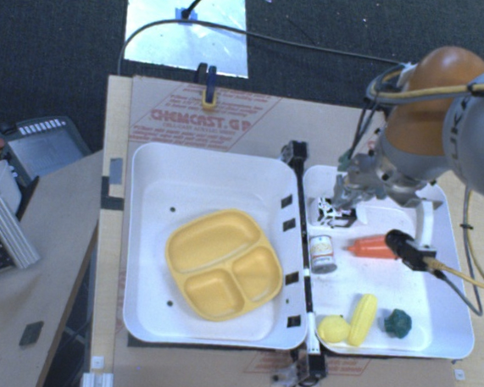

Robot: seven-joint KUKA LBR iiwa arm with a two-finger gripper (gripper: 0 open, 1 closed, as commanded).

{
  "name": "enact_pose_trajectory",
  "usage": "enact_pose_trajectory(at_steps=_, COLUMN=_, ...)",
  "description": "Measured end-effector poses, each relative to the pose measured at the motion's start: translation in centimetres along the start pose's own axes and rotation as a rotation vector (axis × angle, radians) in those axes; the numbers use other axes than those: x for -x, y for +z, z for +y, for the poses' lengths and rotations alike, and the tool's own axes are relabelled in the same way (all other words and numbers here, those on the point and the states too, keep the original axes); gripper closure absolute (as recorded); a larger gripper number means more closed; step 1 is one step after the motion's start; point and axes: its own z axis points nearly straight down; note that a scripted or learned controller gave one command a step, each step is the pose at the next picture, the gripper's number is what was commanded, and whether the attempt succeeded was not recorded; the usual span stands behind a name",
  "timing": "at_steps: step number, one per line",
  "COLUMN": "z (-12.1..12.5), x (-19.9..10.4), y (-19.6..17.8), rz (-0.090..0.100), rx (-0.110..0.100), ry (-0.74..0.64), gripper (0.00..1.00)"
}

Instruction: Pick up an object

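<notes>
Left bin [150,222]: one yellow tray [222,263]. Right bin [434,322]: one jar [321,253], one carrot [371,246], one corn [363,318], one lemon [334,328], one green lump [397,323], one black-white item [332,212] just beneath gripper [343,200]; grip state cannot be told.

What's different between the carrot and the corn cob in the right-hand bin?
The carrot is orange; the corn is yellow. The carrot lies across the right bin near its middle; the corn points roughly front to back near the front rim. Both are long and slim, lying flat.
</notes>
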Motion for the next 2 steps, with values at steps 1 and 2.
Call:
enact_pose_trajectory(at_steps=1, z=-0.1, x=-4.4, y=-0.3, rz=0.000, rx=0.001, ry=0.000, gripper=1.00)
enact_pose_trajectory(at_steps=2, z=-0.6, x=-9.9, y=-1.6, rz=0.000, rx=0.001, ry=-0.001, gripper=1.00)
